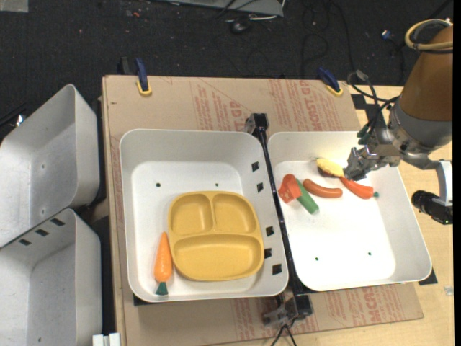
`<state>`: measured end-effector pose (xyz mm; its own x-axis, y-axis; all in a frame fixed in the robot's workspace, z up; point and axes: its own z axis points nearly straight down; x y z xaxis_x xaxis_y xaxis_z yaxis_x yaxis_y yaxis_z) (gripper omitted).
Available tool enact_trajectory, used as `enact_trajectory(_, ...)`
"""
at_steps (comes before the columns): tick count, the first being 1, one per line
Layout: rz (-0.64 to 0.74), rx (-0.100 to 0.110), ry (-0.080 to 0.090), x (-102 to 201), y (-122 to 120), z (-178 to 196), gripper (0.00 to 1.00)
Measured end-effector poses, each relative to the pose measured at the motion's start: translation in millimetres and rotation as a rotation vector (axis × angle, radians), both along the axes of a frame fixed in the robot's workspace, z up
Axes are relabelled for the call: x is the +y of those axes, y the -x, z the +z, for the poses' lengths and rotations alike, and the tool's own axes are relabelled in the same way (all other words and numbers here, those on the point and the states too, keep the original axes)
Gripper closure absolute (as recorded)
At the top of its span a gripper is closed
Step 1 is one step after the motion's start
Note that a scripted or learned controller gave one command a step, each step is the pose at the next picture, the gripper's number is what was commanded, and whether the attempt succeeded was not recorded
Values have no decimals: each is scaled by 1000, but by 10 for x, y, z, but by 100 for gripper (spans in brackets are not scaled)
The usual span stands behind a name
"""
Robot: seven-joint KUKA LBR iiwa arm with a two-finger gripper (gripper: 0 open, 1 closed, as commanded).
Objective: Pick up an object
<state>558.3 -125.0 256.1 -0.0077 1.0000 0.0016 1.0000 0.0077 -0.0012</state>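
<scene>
Looking down on the desk, we count two shallow white bins side by side. Our pincer hangs low over the right bin, at its far right part, and we cannot tell whether it is apart or together, since the dark wrist blurs into it.

Four toy foods lie in this bin. A yellow piece, perhaps a banana, sits just beside the pincer, toward the other bin. A red chili pepper lies just below the pincer, its near end touching or almost touching the tip; we cannot say which. A sausage lies near, below the banana. Farther off toward the divider rests a red pepper with a green stem.

The left bin, well apart from the pincer, holds two things: one yellow three-compartment plate, and one carrot lying beside that plate's far edge, outside its compartments.
</scene>
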Motion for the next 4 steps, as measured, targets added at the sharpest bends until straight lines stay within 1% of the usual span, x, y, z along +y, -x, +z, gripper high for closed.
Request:
enact_trajectory(1, -2, 0, 1, 469, 72, 13, 100)
enact_trajectory(2, -2, 0, 1, 998, 147, -96, 100)
enact_trajectory(3, 0, 1, 1, 1520, 119, -236, 100)
enact_trajectory(4, 0, -1, 1, 2025, 6, -261, 100)
